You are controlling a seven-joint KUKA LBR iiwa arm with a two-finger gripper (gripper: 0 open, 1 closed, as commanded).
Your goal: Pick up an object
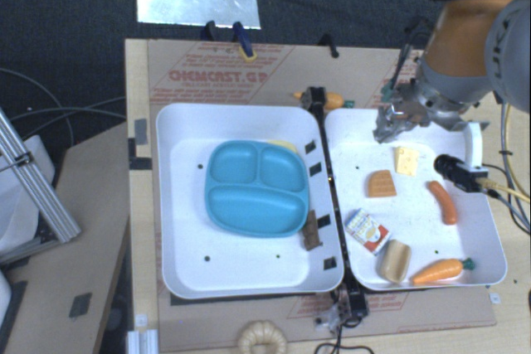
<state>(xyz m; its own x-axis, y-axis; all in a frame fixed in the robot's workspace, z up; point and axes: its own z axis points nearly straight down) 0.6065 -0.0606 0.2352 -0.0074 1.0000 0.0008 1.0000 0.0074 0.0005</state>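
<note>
The right bin [489, 249] holds six small things. One pale cheese slice [406, 161] lies near the bin's upper middle, just below and right of the tool [387, 130]. One tan bread piece [382, 184] sits just left of and below the cheese. One orange-red sausage [443, 202] lies tilted to the right of the bread. One small red-and-white packet [366, 230] lies near the bin's left wall. One beige roll [395, 260] rests just below the packet, and one carrot [438, 270] lies beside it along the lower edge.

The tool hangs over the upper left part of this bin, apart from the cheese, with nothing seen in it; how far it is open, I cannot tell.

The left bin [178, 261] holds one blue tray [257, 187] with three compartments, and one small brown piece [311, 233] just beside the tray's lower right corner.

Both bins sit side by side on the bench [224, 70].
</note>
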